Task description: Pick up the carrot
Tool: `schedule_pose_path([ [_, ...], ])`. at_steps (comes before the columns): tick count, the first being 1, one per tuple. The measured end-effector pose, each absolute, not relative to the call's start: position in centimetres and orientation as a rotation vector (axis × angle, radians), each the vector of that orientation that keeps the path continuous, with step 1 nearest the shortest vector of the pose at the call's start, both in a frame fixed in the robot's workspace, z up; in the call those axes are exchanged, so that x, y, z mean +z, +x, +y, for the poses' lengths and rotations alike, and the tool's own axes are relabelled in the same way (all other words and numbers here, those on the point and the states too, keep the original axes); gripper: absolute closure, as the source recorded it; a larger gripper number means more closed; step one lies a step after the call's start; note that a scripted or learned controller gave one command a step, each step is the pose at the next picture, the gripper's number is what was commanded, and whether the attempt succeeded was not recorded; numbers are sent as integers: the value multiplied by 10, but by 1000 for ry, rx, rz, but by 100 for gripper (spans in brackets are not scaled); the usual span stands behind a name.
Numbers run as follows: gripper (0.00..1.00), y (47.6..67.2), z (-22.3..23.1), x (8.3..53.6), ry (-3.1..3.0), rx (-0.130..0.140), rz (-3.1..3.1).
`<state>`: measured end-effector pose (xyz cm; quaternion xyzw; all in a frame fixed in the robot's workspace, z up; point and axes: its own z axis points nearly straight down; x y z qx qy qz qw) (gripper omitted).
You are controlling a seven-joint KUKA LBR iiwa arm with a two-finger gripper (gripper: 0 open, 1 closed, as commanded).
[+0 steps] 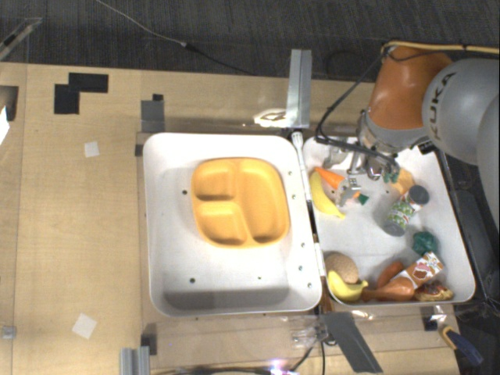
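Orange and brown things crowd the near edge of the right bin (461, 287): a small banana (346, 287) at the near left corner with a brown rounded thing (342, 266) just behind it, then a reddish sausage-like piece (391, 273) and a printed packet (427, 268) toward the right. Farther in stand a dark green lump (426, 242) and a small can (398, 216) lying tilted. In the left bin (164, 233) rests a yellow-orange divided plate (237, 201), roughly in the middle.

Farther still, at the far left of the right bin, lies the carrot (331, 176) — its long axis runs left to right with a slight slant, one end toward the bin's left wall, the other toward the hand. It rests on a larger banana (322, 196). The hand (361, 180) hovers just to the right of the carrot, very near its right end — I cannot tell whether it is wide or narrow, nor whether it touches. Pale wood bench (70, 233) surrounds both bins.
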<state>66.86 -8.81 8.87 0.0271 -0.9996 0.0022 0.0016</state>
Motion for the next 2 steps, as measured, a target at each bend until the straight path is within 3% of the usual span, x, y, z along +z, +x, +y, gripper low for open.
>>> schedule_pose_path([
  [1, 100, 674, -85, 103, 93, 6, -3162],
  [2, 100, 631, -32, 190, -304, -4, -3141],
])
